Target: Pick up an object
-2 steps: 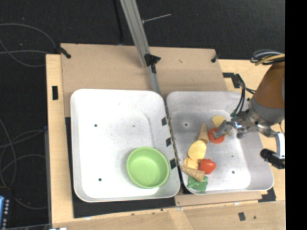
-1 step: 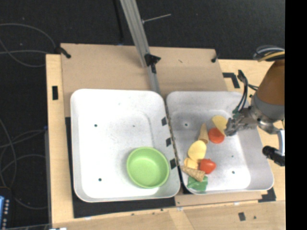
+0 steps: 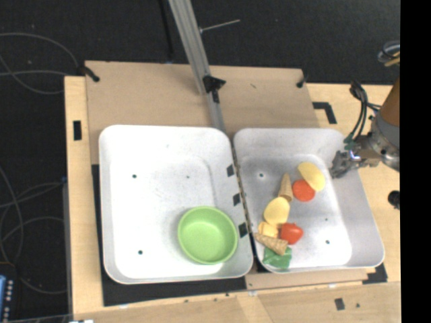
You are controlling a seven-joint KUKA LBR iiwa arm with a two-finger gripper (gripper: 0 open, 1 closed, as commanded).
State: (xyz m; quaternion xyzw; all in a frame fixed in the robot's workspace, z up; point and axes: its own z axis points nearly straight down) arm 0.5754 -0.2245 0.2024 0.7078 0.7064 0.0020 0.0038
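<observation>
The right bin (image 3: 350,241) holds a cluster of small toy foods. A yellow piece (image 3: 312,175) lies next to a red-orange one (image 3: 303,191), with a tan cone (image 3: 285,186) beside them. Lower down sit a yellow lemon-like piece (image 3: 276,210), a red piece (image 3: 291,233) and a green piece (image 3: 278,260) near the bin's front edge. My gripper (image 3: 342,161) hangs at the right bin's upper right part, just right of the yellow piece, with nothing seen in it.
A green bowl (image 3: 207,234) sits in the left bin (image 3: 135,180) near its front right corner. A metal post (image 3: 192,46) rises behind the bins. The arm's body (image 3: 387,126) stands at the right edge.
</observation>
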